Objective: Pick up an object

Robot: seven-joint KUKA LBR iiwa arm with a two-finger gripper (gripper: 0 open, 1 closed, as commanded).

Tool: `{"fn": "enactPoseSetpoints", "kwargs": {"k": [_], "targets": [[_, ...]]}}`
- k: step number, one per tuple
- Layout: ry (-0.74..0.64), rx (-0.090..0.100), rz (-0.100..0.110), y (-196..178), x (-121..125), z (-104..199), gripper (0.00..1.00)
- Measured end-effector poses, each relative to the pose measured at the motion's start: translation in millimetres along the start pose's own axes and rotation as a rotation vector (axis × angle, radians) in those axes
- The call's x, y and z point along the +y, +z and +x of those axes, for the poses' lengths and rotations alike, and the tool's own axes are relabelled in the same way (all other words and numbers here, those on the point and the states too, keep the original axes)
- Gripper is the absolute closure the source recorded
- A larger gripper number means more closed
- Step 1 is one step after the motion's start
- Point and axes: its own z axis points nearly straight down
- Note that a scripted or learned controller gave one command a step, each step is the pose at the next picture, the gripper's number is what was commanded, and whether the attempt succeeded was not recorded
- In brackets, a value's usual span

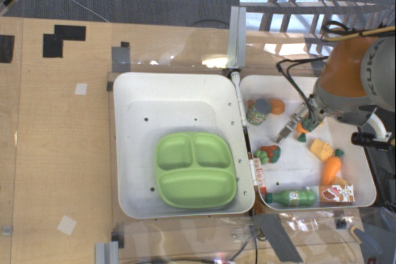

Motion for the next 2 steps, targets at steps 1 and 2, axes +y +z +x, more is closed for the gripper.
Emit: {"fn": "enactPoseSetpoints", "kwargs": {"k": [1,2], "targets": [[-0.015,-0.001,-0.001,-1,4,37,0.00],[0.082,-0.008,-0.005,-2,-7,72,0.00]]}}
